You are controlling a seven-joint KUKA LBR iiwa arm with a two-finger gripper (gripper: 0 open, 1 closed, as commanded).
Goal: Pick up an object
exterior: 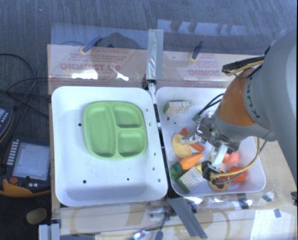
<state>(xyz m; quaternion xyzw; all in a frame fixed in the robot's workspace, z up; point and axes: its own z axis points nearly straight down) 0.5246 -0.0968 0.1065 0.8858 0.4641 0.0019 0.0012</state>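
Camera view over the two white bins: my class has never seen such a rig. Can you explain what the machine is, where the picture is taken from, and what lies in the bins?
The picture comes from one fixed camera overhead, looking down at a slant. The grey and orange shape on the right is a robot arm. Its hand hangs low over the right bin, among small toy-like items: a yellow piece, an orange carrot shape and a patterned block. I cannot tell whether the hand holds anything. The left bin holds a green divided plate.
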